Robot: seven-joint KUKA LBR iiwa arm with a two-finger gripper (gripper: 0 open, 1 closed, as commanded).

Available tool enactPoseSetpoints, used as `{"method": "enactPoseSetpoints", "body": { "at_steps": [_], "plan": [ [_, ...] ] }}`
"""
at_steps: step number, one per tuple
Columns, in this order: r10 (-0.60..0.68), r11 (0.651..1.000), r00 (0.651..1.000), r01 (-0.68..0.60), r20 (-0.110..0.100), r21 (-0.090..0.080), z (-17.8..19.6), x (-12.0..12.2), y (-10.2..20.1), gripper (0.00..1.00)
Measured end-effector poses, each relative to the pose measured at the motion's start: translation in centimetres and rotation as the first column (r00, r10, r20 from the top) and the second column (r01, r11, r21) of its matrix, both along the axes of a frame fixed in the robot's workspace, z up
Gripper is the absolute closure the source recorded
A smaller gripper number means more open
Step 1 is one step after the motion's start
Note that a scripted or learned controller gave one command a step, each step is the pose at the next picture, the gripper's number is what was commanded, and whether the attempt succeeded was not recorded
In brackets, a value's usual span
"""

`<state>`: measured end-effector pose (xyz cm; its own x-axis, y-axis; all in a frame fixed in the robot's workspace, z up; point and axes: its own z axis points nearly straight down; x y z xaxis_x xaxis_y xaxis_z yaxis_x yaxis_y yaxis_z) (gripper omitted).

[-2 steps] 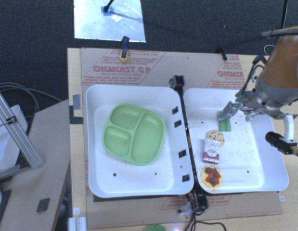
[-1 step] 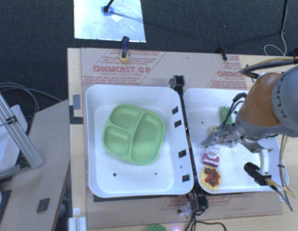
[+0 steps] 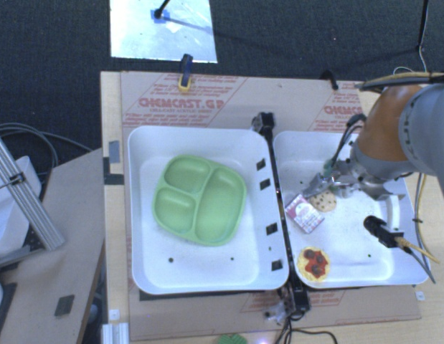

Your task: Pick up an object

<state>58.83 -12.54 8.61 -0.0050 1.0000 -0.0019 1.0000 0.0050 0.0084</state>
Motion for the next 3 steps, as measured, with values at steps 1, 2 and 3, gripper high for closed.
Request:
{"method": "enactPoseSetpoints", "body": {
  "at_steps": [1,2,3],
  "plan": [
    [-0.001,1.0,1.0,0.001,-0.001,0.001,1.1,-0.1,0.0,1.0],
    [0.008,1.0,1.0,-0.008,0.009,0.003,10.6,7.5,7.0,1.0],
    [0.0,1.0,1.0,0.0,-0.005,0.001,9.9,7.0,6.4,0.0]
  ]
}}
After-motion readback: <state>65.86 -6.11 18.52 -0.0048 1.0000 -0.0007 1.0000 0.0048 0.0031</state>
